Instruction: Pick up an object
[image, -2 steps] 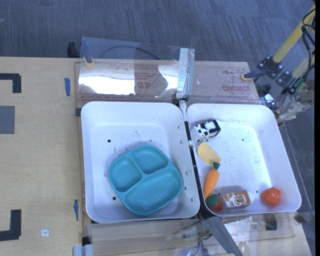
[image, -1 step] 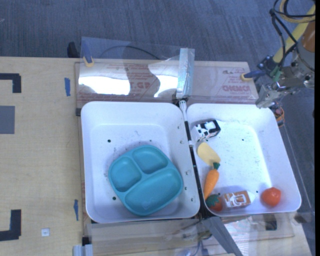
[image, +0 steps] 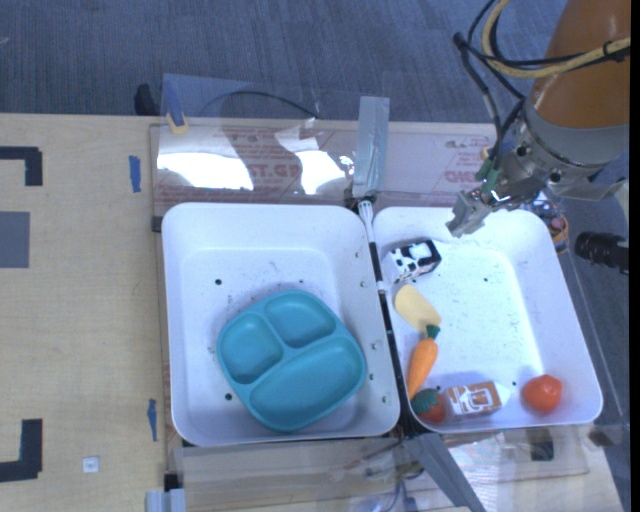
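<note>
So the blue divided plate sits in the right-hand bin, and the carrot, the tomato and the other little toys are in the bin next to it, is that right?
Not quite. The camera view shows the blue divided plate in the left bin, not the right one. The carrot, the tomato and the other small items lie in the right bin, beside it, as you said.

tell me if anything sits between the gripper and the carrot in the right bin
Only partly. The gripper hangs over the right bin's far edge. The black-and-white toy and yellow piece lie beside that line toward the carrot; from above, nothing covers it.
</note>
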